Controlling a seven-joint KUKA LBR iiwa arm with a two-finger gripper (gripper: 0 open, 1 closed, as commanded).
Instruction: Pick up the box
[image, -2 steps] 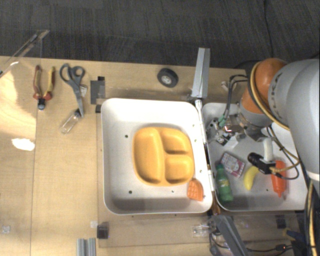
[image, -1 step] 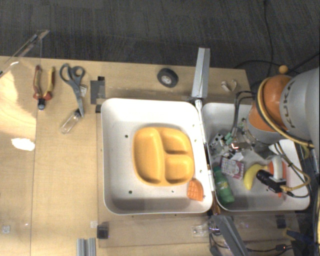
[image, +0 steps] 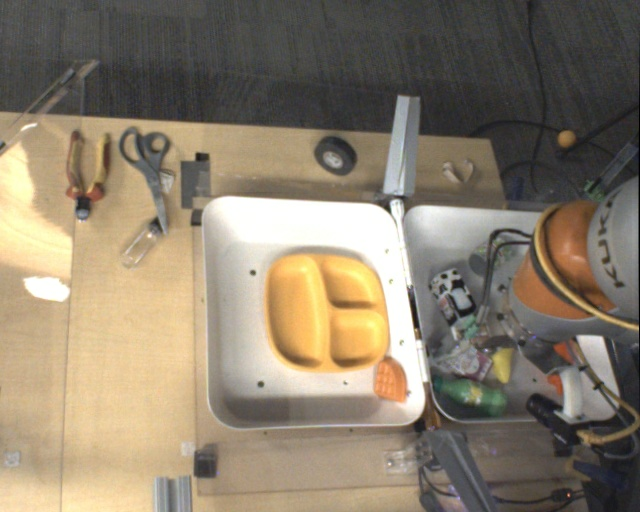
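Left shallow white bin: yellow three-compartment plastic tray at centre, small orange waffle-textured piece just beside its near-right corner. Right white bin: mixed small items under the grey arm. Grey-handled scissors and red-handled pliers on wooden table, far left.

Scissors, pliers, tape roll.

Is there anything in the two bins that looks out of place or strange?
Nothing looks broken or spilled. The yellow tray lies flat in the left bin, an orange piece beside it. The right bin holds a crowded jumble under the arm.
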